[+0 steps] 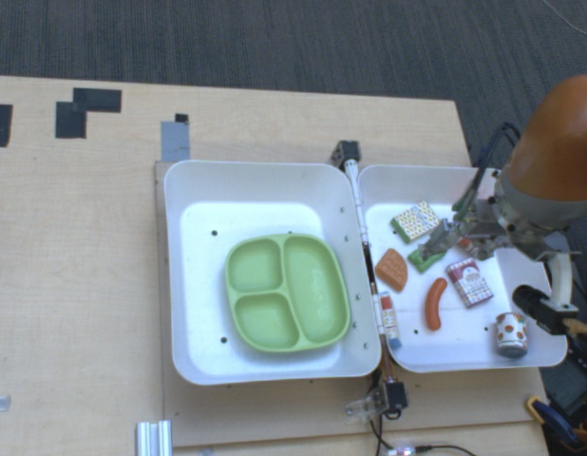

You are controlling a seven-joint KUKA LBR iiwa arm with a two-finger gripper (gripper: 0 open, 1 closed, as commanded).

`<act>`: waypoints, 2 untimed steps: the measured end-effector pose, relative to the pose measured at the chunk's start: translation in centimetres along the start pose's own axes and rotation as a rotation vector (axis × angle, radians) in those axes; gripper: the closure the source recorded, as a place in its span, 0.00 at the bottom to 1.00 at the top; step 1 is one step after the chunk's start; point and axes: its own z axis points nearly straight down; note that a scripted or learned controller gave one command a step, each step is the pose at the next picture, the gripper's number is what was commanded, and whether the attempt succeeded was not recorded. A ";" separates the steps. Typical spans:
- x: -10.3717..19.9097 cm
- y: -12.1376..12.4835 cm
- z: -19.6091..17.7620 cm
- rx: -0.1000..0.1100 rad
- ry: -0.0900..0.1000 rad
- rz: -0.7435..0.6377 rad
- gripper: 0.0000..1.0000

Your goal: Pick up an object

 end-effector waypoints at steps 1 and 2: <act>-1.5 -3.5 11.9 0.003 0.000 0.003 0.00; -1.4 -3.3 10.8 -0.003 0.000 0.002 1.00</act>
